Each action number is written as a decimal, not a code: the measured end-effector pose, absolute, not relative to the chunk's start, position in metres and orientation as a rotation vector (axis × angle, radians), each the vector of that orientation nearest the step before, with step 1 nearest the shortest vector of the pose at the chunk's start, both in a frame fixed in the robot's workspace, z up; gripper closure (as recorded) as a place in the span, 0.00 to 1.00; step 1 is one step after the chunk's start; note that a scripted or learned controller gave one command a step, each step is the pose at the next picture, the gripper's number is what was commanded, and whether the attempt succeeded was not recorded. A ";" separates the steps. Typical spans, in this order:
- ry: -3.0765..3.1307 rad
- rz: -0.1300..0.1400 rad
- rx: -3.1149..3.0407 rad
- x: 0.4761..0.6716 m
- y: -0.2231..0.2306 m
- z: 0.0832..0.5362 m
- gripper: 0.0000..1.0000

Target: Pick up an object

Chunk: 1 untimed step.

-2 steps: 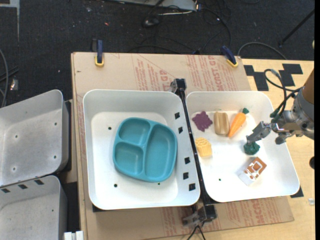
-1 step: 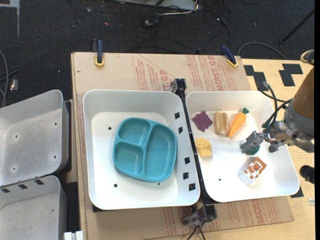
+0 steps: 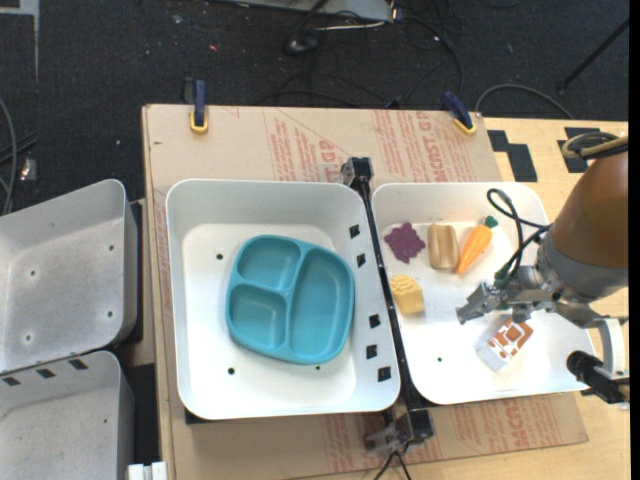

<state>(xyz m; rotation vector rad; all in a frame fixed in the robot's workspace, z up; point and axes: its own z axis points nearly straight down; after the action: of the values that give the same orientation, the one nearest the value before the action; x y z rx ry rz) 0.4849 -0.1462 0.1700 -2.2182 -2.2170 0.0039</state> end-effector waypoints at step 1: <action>-2.232 -0.008 -2.233 0.483 -0.141 0.117 0.00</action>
<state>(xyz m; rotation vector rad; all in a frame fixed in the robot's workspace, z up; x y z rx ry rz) 0.4828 -0.1409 0.1167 -2.2332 -2.2321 -0.0077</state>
